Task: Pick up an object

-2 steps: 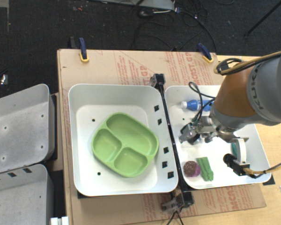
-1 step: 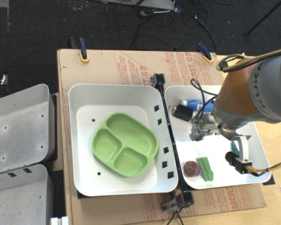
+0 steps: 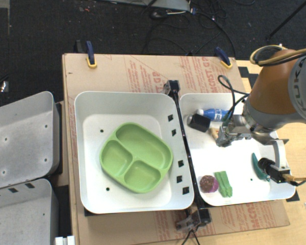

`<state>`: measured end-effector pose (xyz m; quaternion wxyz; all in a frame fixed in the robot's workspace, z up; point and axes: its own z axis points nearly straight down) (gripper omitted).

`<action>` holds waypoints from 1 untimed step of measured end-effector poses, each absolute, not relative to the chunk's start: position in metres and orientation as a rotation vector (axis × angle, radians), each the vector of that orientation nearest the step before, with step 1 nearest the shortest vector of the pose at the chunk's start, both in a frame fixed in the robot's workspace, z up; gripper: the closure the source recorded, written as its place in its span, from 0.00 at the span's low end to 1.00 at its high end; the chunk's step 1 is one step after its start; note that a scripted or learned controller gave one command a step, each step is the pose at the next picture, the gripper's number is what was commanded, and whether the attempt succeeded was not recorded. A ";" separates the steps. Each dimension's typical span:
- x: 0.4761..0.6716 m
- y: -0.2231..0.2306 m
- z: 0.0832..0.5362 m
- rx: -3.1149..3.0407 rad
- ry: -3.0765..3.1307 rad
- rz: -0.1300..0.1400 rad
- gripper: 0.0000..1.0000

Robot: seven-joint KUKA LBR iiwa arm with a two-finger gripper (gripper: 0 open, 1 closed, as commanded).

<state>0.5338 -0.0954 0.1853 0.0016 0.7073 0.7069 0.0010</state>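
A green divided plate (image 3: 136, 158) is lying in the left bin (image 3: 86, 152). In the right bin (image 3: 245, 198), a purple ball (image 3: 209, 184) is sitting beside a green block (image 3: 224, 183); the gripper (image 3: 223, 139) is hovering near a blue-capped bottle (image 3: 214, 114), grip state unclear.

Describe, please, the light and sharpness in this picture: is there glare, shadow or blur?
Camera view: light is even and bright; the white bins look nearly washed out, the green plate casts only a faint shadow, the floor stays dark, and the gripper looks slightly soft.
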 end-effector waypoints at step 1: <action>0.540 -0.089 0.232 2.215 2.222 0.004 1.00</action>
